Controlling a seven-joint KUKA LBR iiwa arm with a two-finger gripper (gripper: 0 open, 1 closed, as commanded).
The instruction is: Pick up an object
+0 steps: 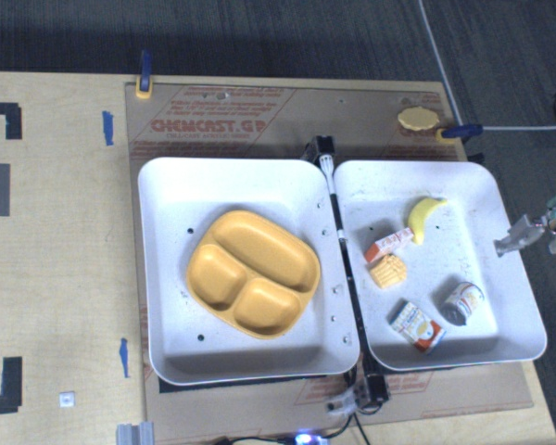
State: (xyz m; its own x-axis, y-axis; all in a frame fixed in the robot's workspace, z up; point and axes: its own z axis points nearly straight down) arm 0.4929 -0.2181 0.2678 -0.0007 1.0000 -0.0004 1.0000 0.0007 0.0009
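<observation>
Camera view shows our likeliest pick, the curved yellow plastic banana (424, 218), lying in the right white bin (514, 341). Our gripper (519, 237) sits at that bin's right rim; we cannot tell its state. We should centre over the banana before descending.

The left white bin (162, 276) holds a yellow three-compartment plastic tray (251, 272). The right white bin (510, 336) holds a yellow banana (424, 216), a red-and-white packet (390, 245), a yellow waffle-like piece (388, 271), a small can (461, 302) and a small carton (416, 326) — the gripper (524, 235) sits at this bin's right rim.
</observation>
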